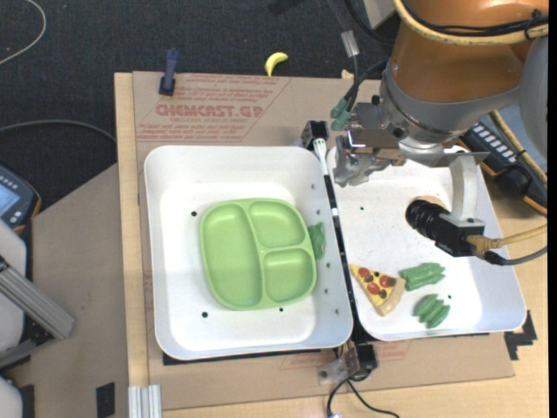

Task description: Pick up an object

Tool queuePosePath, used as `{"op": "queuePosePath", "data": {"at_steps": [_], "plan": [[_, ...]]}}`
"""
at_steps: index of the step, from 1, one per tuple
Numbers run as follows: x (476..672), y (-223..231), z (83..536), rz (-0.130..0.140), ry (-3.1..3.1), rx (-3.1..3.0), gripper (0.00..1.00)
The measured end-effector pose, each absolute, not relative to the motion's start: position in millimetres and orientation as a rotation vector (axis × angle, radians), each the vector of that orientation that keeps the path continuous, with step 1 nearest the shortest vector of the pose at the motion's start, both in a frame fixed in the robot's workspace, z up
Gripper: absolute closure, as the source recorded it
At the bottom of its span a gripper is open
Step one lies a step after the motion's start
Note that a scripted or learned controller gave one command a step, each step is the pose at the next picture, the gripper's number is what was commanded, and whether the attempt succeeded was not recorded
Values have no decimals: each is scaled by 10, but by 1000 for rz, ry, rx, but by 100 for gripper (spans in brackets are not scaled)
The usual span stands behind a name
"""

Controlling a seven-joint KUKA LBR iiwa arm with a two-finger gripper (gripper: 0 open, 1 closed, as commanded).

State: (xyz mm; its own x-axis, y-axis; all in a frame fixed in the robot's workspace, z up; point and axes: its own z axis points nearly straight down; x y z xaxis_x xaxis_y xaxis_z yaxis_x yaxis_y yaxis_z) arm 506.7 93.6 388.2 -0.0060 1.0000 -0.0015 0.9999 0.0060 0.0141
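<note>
The right bin point(487, 316) holds a toy pizza slice point(379, 287) near its front left. Beside it lie a green pea pod point(422, 274) and a smaller green piece point(432, 310). In the left bin point(165, 233) a green divided plate point(258, 252) lies flat, with a small green item point(316, 239) wedged between it and the bin's right wall. My gripper point(351, 165) hangs over the back left corner of the right bin, close to the wall between the bins, well behind the pizza slice. Nothing shows in its grasp.
A black cylinder on a white bracket point(438, 223), with a cable attached, juts out under the arm over the right bin's middle. Behind the bins, a yellow banana toy point(276, 61) and a blue clip point(168, 72) lie at the cardboard's far edge.
</note>
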Motion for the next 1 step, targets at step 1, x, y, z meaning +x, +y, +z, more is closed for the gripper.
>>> {"op": "queuePosePath", "data": {"at_steps": [1], "plan": [[4758, 1455, 2635, -18, 2233, 2223, 100]]}}
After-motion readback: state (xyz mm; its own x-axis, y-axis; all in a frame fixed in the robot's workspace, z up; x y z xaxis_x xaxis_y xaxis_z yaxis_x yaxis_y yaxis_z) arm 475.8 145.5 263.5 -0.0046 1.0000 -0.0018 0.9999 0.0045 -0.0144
